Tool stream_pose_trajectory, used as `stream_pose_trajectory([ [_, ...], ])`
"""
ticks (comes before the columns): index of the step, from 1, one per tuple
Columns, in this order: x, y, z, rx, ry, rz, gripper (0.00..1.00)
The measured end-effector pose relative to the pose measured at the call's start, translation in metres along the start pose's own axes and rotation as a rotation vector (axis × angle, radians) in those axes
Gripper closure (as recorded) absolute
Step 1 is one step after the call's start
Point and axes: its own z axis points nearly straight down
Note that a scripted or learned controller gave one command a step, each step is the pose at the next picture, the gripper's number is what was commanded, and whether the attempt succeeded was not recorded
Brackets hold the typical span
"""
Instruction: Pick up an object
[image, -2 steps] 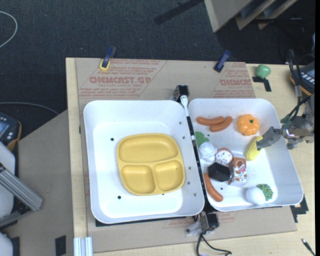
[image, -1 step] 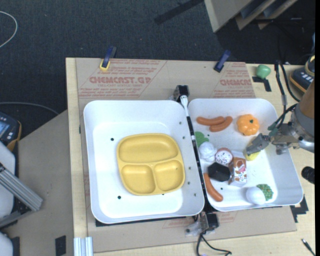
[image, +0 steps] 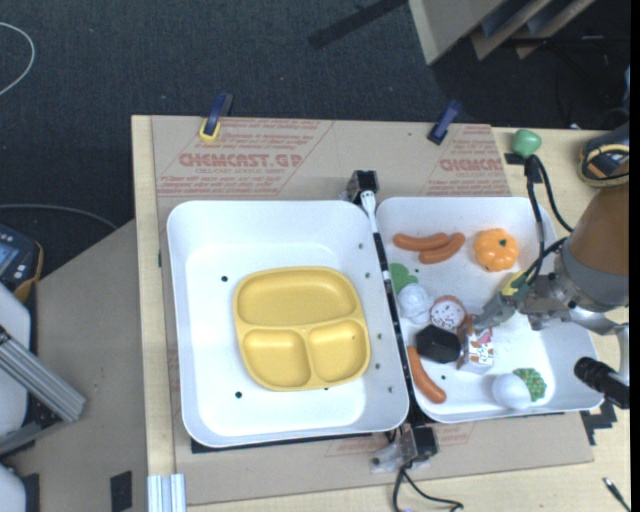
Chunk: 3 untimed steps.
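- The arm reached in from the right, and its gripper (image: 497, 312) hung low over the middle of the right bin (image: 455, 212), close to the small pile of toys there.
- From this slanted view above I could not tell how wide the tool stood, and nothing showed itself lifted or caught in it.
- So the picking was, in my judgement, not yet done: every object seemed to lie on the bin floor.
- The nearest candidates were a small white item with red marks (image: 481, 352) just beside the tool tip, a round pink-and-white piece (image: 448, 313), and a black object (image: 437, 345) next to them.
- Farther away lay the sausages (image: 430, 243) and the orange pumpkin (image: 496, 249) near the back wall, a white ball (image: 508, 388) with a green piece (image: 531, 381) at the front, and one more sausage (image: 425, 377) along the left wall.
- The left bin (image: 200, 300) held a yellow divided tray (image: 299, 326), well apart from the arm.
- What was left, I believe: to close on one object and to raise it clear.
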Motion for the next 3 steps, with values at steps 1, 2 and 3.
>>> stream_pose_trajectory([
  [1,0.000,0.005,0.033,-0.019,-0.003,-0.003,0.00],
  [2,0.000,0.006,0.022,-0.026,-0.004,0.000,1.00],
  [3,0.003,0.003,-0.040,-0.015,-0.006,-0.002,1.00],
])
